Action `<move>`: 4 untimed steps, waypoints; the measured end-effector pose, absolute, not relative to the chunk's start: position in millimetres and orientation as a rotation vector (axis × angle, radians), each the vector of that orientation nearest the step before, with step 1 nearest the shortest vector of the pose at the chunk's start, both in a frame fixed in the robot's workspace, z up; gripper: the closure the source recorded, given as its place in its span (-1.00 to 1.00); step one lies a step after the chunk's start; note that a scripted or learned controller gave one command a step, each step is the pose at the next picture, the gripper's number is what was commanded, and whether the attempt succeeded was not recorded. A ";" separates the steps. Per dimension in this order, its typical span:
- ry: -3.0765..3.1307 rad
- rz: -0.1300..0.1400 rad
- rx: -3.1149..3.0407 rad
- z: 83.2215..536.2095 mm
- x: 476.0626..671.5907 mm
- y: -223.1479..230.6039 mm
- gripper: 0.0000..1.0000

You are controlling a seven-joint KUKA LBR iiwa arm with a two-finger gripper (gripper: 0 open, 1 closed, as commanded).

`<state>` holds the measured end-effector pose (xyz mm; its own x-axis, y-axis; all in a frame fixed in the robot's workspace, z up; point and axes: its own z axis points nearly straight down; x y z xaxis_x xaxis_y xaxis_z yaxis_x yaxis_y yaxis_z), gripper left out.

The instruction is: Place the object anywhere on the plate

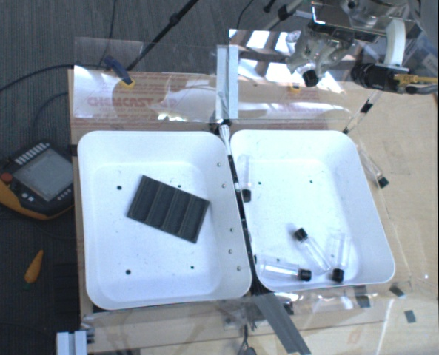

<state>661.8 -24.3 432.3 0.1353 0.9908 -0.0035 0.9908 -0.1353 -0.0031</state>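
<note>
gripper: raised beyond the far edge of the right bin, over the clear barrier; whether it is open or closed cannot be told, and nothing is seen in its hold.
plate: dark ribbed slab lying flat and skewed on the floor of the left bin, nothing on it.
objects: several clear vials with black caps lie scattered in the near part of the right bin; one more vial rests against the wall between the bins.
step in hand: judged to be the approach, before any pick.
next move: descend into the right bin onto a single vial, choosing one apart from its neighbours, grip it across its body, then carry it over the dividing wall to the plate.
</note>
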 end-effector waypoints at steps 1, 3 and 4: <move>2.721 -0.004 1.569 433.4 665.9 12.7 1.00; 3.120 0.002 0.349 411.4 659.3 177.1 1.00; 3.138 0.002 0.026 434.8 624.5 204.8 1.00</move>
